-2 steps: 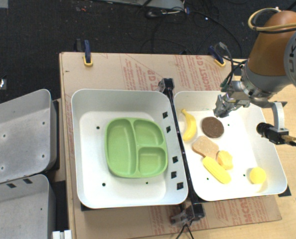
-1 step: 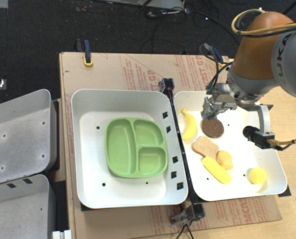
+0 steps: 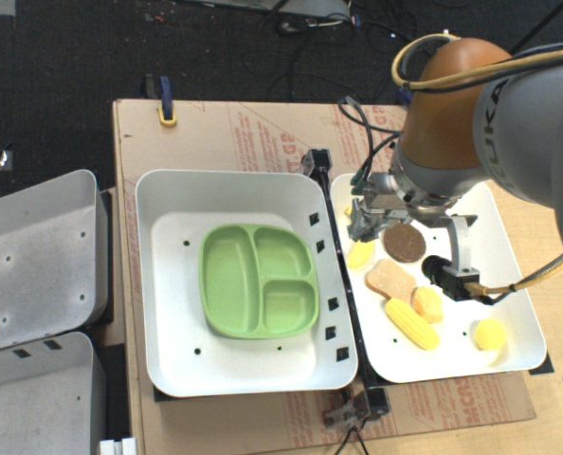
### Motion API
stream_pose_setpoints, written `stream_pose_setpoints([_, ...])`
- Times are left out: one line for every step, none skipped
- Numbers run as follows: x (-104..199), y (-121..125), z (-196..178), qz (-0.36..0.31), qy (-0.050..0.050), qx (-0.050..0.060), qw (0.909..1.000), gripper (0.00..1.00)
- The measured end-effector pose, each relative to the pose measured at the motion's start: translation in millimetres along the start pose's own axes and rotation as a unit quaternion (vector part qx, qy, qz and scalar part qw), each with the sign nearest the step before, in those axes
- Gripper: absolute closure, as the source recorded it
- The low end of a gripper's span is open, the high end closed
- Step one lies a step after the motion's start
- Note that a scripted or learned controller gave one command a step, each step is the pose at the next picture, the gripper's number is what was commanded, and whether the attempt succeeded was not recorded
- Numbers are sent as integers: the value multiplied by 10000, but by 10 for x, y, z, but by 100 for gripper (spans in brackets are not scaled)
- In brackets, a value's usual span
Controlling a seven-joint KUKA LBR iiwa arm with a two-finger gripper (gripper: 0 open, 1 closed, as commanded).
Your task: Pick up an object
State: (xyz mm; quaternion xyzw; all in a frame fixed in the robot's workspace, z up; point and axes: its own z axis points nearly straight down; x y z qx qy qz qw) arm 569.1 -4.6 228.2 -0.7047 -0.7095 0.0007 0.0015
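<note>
My gripper point(image 3: 363, 222) hangs low over the far left part of the right bin point(image 3: 514, 254). Just below it lies a small yellow piece point(image 3: 360, 254), and a brown round cookie point(image 3: 405, 244) sits just to its right. Toward the front lie a tan bread slice point(image 3: 389, 279), a yellow-orange chunk point(image 3: 427, 303), a corn cob point(image 3: 411, 324) and a yellow lemon point(image 3: 489, 334). The grey wrist and orange band hide the bin's far side. Nothing can be seen held in the gripper.
The left bin point(image 3: 168, 254) holds a green compartment plate point(image 3: 260, 281). The wall between the two bins point(image 3: 341, 282) runs close to the gripper's left. White lids point(image 3: 35, 254) lie left of the bench.
</note>
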Motion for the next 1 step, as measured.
stream_pose_setpoints([538,-155,94,-3,1,0,10000,100])
